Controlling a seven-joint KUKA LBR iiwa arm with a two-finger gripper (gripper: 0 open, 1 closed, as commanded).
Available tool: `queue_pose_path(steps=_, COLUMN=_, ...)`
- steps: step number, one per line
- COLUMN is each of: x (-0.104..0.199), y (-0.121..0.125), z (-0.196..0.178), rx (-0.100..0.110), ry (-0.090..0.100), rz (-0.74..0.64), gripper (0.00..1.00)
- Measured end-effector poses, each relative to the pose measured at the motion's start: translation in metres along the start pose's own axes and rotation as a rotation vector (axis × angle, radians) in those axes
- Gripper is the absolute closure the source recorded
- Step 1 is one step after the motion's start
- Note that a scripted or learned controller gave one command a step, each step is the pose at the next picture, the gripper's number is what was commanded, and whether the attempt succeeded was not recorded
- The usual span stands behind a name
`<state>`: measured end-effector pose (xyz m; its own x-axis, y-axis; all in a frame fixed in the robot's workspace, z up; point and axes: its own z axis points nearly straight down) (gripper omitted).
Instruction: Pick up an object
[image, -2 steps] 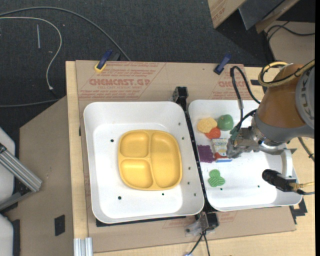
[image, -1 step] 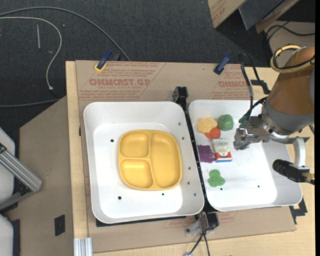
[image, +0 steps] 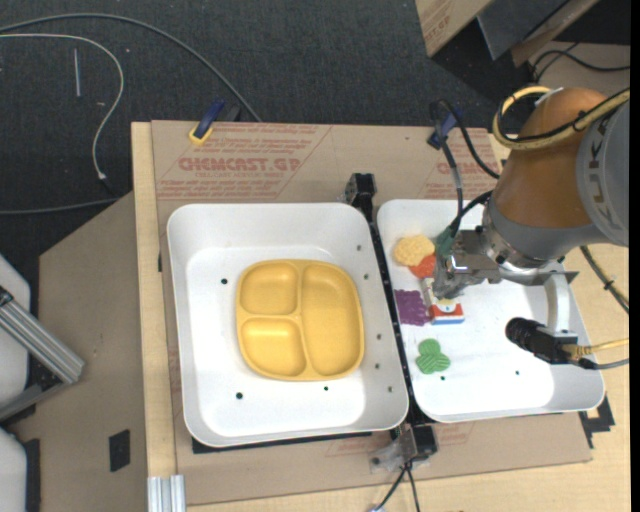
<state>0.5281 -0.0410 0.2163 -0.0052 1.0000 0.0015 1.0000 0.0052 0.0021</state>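
White bin (image: 480, 395) below me; I needed to centre on one toy (image: 447, 312); my jaws' opening I couldn't tell.

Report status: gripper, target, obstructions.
Gripper low in right bin, over small red-and-blue item; grasp unconfirmed. Purple piece, green piece, yellow piece crowd close.

Colours seen on the bench

Two white bins (image: 190, 260) are seen on brown cardboard (image: 290, 150) printed with red letters. A yellow divided plate (image: 300, 318) is seen at the centre; at the right, a pale yellow piece (image: 412, 249), a purple piece (image: 410, 306) and a green piece (image: 432, 357). The arm (image: 555, 190) is coloured grey and orange.
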Motion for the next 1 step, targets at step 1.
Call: queue_pose_path(steps=1, x=0.0528, y=-0.0093, z=-0.013, rx=0.0, ry=0.0, rz=0.0, gripper=1.0)
